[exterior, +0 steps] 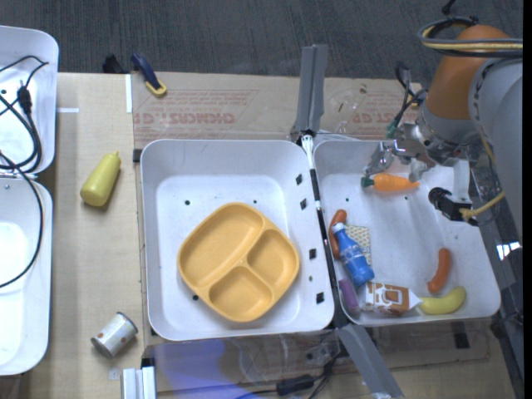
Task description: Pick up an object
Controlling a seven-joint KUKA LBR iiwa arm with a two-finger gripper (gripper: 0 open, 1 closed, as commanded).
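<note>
Arm over far part of right bin point(490, 248), w/ carrot point(394, 184) at the jaws.
Jaws point(397, 158) sit right above the carrot, touching or nearly; can't tell how far open, nor if it's gripped. Blue bottle point(354, 258), banana point(441, 302), sausage point(439, 270) nearer; yellow tray point(238, 262) in left bin point(158, 248).

We see a dark grey carpeted floor point(249, 15) along the top of the view. Below it lies a light wooden bench top point(100, 248), partly covered by a flat brown cardboard sheet point(224, 106) with reversed red lettering. At the left edge stands a white moulded plastic surface point(25, 306) crossed by thin black cables point(21, 131). Lighting is even and diffuse.
</note>
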